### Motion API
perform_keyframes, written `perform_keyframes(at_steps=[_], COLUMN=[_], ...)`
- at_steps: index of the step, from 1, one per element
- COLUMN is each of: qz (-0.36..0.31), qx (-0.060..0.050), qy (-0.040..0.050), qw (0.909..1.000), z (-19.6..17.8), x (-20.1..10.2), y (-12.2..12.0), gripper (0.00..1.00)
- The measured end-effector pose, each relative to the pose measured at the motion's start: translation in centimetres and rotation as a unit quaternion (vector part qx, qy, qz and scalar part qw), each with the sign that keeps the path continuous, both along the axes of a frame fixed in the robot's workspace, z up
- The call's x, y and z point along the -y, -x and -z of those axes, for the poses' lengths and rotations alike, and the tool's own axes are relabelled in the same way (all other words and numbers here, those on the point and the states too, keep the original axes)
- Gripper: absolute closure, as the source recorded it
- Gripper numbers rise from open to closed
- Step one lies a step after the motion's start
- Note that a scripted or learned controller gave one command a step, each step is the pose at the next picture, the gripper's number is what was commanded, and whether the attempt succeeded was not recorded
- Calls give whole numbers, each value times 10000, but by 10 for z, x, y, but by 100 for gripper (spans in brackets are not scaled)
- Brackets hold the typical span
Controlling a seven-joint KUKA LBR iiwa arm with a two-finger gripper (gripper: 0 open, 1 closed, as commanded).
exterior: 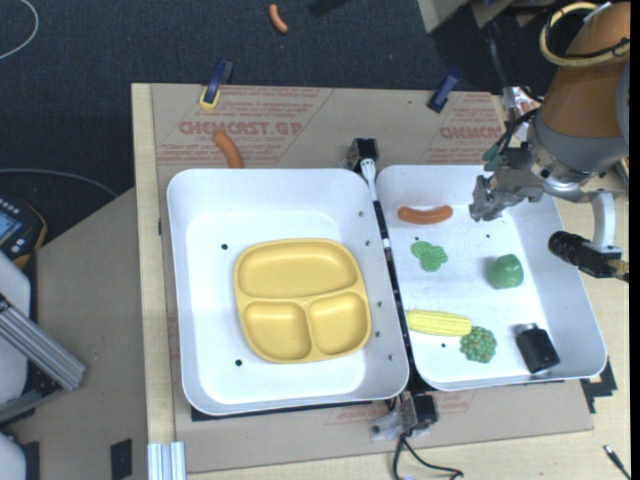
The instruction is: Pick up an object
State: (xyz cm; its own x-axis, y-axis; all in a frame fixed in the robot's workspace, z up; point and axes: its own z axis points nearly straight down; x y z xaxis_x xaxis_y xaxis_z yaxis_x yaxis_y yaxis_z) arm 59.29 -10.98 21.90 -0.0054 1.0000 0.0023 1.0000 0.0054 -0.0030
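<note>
Grey metal, the pincer (487, 208) hangs over the right white bin (575, 308), holding nothing; whether it is open I cannot tell. The orange-red sausage (425, 212) lies just beside it, apart from the 2 green broccoli pieces (431, 256). Best judged: centre above the sausage, straddle its narrow width, then descend straight.

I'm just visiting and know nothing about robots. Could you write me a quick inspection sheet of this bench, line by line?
Surface: two white bins, left bin, right bin, on a cardboard sheet.
Job's things: in the right bin, sausage, broccoli, green pepper, corn, grapes, black block.
Clutter: yellow divided tray in the left bin; loose sausage on the cardboard.
Grippers: gripper above the right bin's back, beside the sausage.
Cables: wires at the front edge.
Surroundings: dark floor, small orange piece.
</note>
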Motion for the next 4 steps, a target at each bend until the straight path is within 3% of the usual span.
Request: perform_keyframes(at_steps=[1, 2, 4], qz=[10, 21, 28], qx=[3, 26, 5], qy=[0, 17, 5], qw=[10000, 10000, 10000], z=[-13, -4, -16], x=[-25, -25, -25], y=[18, 0, 14], gripper=[100, 100, 100])
